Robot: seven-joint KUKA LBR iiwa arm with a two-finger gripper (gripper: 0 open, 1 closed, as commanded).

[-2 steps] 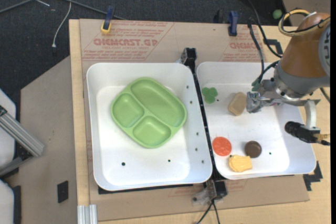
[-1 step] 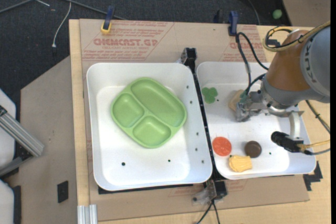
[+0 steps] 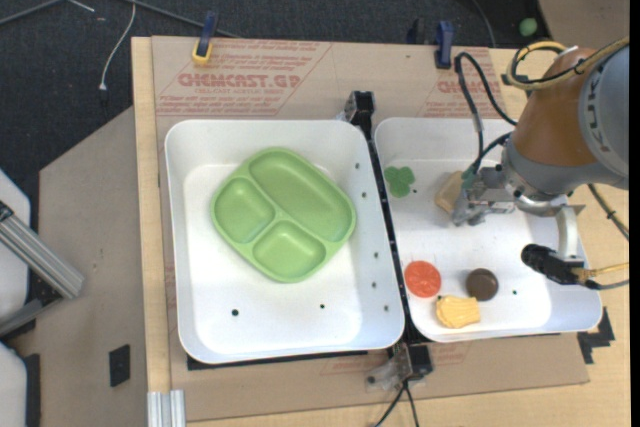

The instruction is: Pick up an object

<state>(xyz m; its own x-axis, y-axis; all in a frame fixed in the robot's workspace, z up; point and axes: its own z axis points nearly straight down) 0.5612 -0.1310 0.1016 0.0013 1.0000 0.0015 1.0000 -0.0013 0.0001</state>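
Observation:
My gripper [image 3: 470, 205] is down in the right bin [image 3: 530, 315], near its middle, with the grey arm and its orange band [image 3: 550, 115] reaching in from the right. A tan, wedge-like object [image 3: 449, 192] lies right against the gripper's left side; whether it is held I cannot tell. A small green piece [image 3: 400, 180] sits further left, near the bin's wall. Towards the front lie a red disc [image 3: 422, 278], a dark brown ball [image 3: 482, 284] and a yellow lump [image 3: 458, 312].
The left bin [image 3: 200, 315] holds a light green divided plate [image 3: 284, 213]. A black divider [image 3: 375, 195] runs between the bins. Cables [image 3: 480, 115] hang beside the arm, and a black fitting [image 3: 550, 263] sticks out over the right bin's right side.

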